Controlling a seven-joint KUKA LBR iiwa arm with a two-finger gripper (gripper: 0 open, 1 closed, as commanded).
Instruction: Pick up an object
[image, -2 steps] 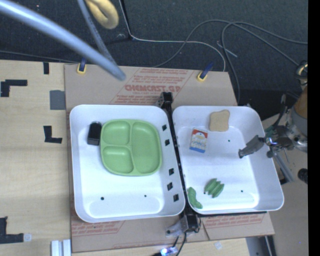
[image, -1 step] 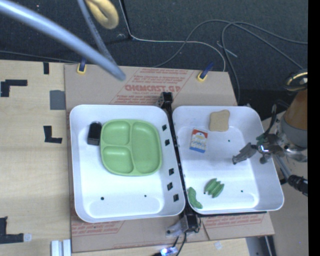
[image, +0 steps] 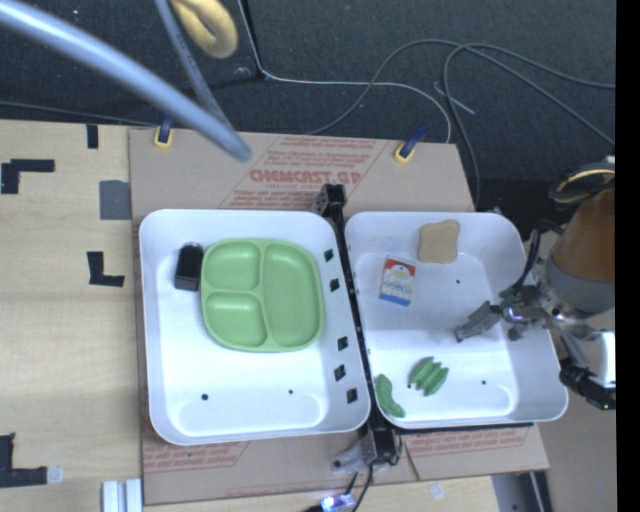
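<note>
1. Four candidate objects lie in the right bin (image: 520, 395): a small card packet (image: 397, 280) near its centre, a tan slice (image: 439, 240) at the packet's 1 o'clock, a green pod cluster (image: 428, 375) at the packet's 5 o'clock, and a single green pod (image: 387, 396) at the bin's 7 o'clock corner.
2. The gripper (image: 478, 324) sits low over the right bin, at the packet's 4 o'clock, close to it but apart; nothing is visible between its fingers, and whether they are parted or closed cannot be told.
3. Risks, as judged: the packet lies flat, so fingers may skid over it; the single pod rests against the bin wall, leaving little room for a finger; the pod cluster may scatter under a glancing closure.
4. The left bin (image: 160, 330) holds a green divided plate (image: 263, 295) at centre, with a small black block (image: 188, 267) touching it at its 9 o'clock.
</note>
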